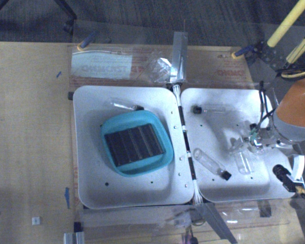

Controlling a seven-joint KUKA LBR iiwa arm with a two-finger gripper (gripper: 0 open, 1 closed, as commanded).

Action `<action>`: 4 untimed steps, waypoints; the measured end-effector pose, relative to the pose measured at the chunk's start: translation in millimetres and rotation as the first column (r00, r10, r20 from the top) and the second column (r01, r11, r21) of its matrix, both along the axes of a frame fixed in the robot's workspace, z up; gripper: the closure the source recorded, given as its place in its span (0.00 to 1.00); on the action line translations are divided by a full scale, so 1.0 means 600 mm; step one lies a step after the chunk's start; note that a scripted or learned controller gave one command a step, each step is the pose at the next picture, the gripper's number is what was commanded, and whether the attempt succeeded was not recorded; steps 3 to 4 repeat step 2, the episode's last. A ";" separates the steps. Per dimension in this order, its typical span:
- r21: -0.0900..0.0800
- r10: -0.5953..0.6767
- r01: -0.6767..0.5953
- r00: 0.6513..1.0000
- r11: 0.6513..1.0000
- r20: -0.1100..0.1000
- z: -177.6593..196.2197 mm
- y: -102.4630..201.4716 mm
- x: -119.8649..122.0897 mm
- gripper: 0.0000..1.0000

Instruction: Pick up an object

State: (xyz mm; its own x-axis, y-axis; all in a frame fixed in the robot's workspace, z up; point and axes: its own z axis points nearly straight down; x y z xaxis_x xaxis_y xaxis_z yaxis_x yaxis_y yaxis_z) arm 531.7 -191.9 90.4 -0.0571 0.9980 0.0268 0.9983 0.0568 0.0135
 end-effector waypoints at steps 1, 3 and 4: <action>-0.012 -0.002 0.002 1.000 1.000 0.008 0.020 -0.008 0.003 1.00; -0.029 -0.225 0.225 0.974 0.974 -0.011 0.226 0.104 0.030 1.00; -0.029 -0.225 0.225 0.974 0.974 -0.011 0.226 0.104 0.030 1.00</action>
